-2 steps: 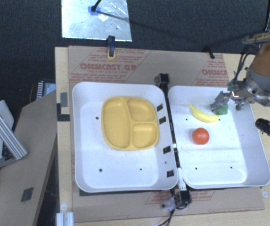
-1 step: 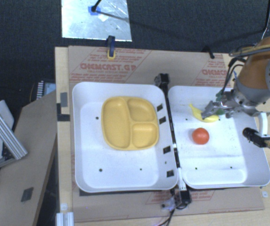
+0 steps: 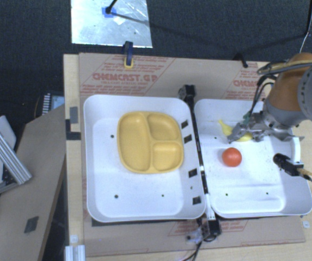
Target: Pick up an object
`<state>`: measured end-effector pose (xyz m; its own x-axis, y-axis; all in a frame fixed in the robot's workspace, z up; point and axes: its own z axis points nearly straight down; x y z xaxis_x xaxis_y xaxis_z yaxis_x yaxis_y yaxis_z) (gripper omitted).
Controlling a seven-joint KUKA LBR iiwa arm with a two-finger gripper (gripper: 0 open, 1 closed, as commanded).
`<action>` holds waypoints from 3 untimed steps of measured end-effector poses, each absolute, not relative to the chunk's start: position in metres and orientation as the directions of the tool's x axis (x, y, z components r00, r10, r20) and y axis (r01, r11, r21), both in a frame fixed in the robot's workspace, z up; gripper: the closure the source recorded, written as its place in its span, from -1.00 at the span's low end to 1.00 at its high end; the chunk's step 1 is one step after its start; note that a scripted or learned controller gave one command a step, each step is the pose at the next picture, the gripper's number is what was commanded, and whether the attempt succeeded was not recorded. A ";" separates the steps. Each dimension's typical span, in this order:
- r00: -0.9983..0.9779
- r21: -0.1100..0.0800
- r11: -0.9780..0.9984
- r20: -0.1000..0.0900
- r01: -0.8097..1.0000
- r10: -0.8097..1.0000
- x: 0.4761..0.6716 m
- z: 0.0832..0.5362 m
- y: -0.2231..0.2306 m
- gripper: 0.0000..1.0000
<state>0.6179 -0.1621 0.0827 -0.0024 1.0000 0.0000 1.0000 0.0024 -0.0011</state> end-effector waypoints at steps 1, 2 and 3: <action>-0.002 0.004 0.002 -0.001 1.000 1.000 0.620 0.096 -0.162 1.00; -0.004 0.007 0.004 -0.002 1.000 1.000 0.627 0.160 -0.163 1.00; -0.006 0.007 0.006 -0.002 1.000 1.000 0.631 0.204 -0.164 1.00</action>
<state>0.6310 -0.1636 0.2039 -0.0055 1.0000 -0.0018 1.0000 0.0055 0.0066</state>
